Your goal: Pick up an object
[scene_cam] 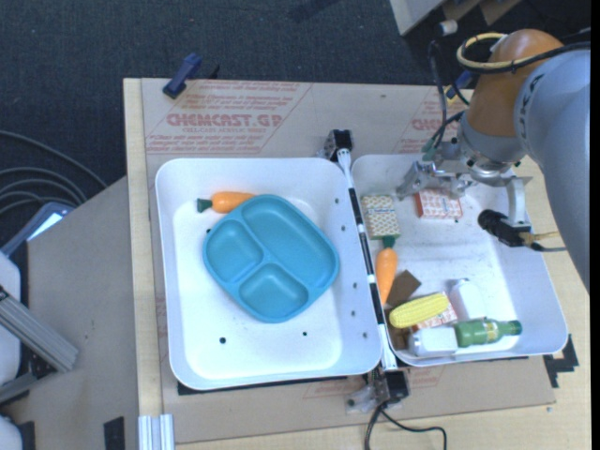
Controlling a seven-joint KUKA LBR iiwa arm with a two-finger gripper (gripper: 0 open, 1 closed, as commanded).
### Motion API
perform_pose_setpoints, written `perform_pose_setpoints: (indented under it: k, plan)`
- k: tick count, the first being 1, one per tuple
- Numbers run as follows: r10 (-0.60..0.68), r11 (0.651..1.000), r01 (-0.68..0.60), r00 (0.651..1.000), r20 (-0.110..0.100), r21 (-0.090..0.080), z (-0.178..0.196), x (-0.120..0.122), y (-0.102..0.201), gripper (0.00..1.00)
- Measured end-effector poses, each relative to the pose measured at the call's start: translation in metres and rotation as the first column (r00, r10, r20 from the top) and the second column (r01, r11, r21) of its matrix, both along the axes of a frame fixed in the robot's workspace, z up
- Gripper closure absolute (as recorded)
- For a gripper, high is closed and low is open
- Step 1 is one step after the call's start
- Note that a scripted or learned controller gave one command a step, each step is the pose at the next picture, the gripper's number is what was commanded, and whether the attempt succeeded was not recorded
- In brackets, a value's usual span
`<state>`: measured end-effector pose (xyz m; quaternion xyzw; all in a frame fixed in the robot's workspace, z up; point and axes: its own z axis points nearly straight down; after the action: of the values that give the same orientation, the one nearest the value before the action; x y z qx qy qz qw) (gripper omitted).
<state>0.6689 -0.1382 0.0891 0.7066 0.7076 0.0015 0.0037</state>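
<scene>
A: Arm position?

B: Grey arm (553,111) comes in from the right. The gripper (439,184) hangs over the far end of the right bin (511,275).

A: Jaws released or clenched?

B: Cannot tell. The wrist hardware covers them from this angle, and nothing is seen between them.

A: Nearest thing to it?

B: A red-and-white packet (438,205), flat on the bin floor just beneath the gripper. Whether they touch, I cannot tell.

A: Rest of that bin?

B: A checked packet (381,216) against the left wall, near the red-and-white one. Below it an orange carrot (385,272) lies lengthwise along the same wall, with a brown piece (406,285) just beside it. Toward the near end there is a yellow corn cob (419,309). A white tube (463,298) is to the cob's right. A green bottle (486,329) lies on its side by the near wall, next to a white object (434,342) that I cannot make out.

A: Left bin?

B: The left bin (187,293) holds a blue divided plate (270,256) near the middle, turned at an angle. A second carrot (226,201) touches the plate's far rim, well apart from the gripper.

A: Outside the bins?

B: A brown worktop (244,111) with red lettering, and a blue clip (183,75) at its far left corner.
</scene>
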Motion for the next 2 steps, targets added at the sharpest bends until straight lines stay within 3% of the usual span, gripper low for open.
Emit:
perform_pose_setpoints:
  k: [1, 2]
  plan:
    - [0.001, 1.000, -0.001, 1.000, 0.007, -0.002, 0.0123, 0.0019, -0.0001, 1.00]
    - [0.001, 1.000, -0.001, 1.000, 0.006, -0.002, 0.0120, 0.0017, -0.0001, 0.00]
